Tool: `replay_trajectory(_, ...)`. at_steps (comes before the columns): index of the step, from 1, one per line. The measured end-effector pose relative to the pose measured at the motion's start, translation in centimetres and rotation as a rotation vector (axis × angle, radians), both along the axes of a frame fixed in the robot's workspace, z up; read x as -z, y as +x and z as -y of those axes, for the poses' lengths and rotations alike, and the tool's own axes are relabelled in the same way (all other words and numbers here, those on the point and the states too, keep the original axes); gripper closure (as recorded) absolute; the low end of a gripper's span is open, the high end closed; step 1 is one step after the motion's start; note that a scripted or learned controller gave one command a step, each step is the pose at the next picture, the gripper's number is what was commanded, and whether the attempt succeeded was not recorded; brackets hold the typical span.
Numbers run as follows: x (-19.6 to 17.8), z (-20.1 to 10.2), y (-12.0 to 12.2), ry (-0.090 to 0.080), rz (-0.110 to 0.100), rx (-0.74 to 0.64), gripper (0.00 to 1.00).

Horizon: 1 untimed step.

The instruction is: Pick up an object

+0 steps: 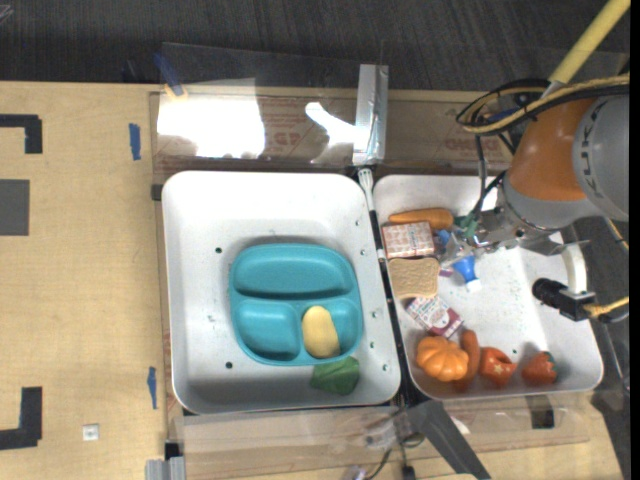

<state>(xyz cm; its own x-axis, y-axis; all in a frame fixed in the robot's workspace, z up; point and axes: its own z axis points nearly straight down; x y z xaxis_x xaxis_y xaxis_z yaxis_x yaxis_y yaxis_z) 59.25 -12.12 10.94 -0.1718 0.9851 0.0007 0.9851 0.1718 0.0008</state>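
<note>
Cardboard-topped surface (pixel 80 298) bears two white bins; in the right bin (pixel 575 313) the pincer (pixel 478 230) hovers, its opening impossible to tell, an orange carrot (pixel 422 217) just left, lying left-right.

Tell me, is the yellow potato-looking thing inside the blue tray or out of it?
Inside. The yellow item lies in the lower right compartment of the blue tray, within its rim, in the left bin.
</note>
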Motion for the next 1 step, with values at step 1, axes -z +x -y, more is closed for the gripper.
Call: replay_trajectory(1,-7.61,-4.22,2.52,0.0,0.002,0.098,1.0)
